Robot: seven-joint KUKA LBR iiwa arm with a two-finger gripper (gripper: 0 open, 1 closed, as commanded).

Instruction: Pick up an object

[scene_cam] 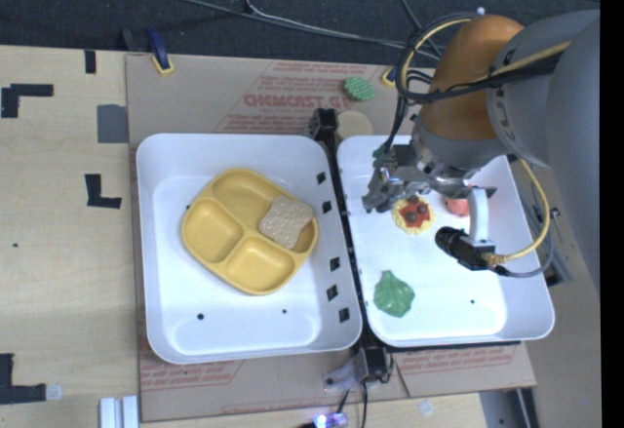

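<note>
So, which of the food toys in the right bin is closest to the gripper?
The pizza toy, yellow with red on top, lies right beside the gripper. The green toy lies apart, toward the bin's near edge.

The right bin (507,319) has open floor along its front edge and front right corner. A green toy (394,293) sits near its front left corner. The arm (487,85) covers the back of this bin. In the left bin (166,319), a yellow plate (234,236) takes the middle; the edges stay free.
</note>
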